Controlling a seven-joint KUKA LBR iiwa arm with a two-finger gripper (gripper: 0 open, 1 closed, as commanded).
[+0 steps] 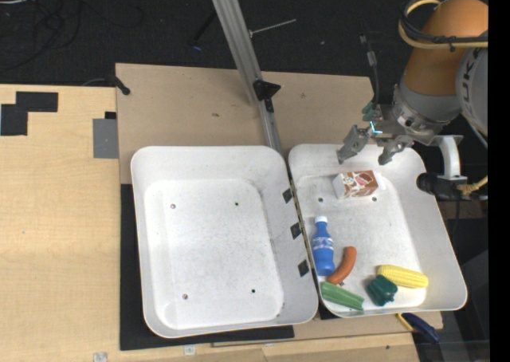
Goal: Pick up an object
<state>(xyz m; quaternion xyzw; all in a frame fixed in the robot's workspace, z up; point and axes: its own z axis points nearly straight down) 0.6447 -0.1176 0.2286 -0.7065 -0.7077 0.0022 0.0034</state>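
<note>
Toys wait in the right bin while the claw hangs open

You see the gripper [373,147] hanging over the back of the right bin [434,229]. Its two fingers are spread apart, and nothing sits between them. The arm [442,49] is cut off at the right edge, so you cannot see where it starts.

Just below the fingers lies a small red and white packet [358,184]. It has print on it, but the letters are too small to read. A blue bottle [322,247] with a white cap lies near the left wall. Its label is too blurry to read as well.

At the front of the bin you find an orange sausage [343,265], a green pickle [342,296], a yellow corn cob [403,276] and a dark green block [382,289]. The block touches the corn.

The left bin [159,177] sits right beside it. A silver rail [241,53] leans across the bench behind the bins.
</note>
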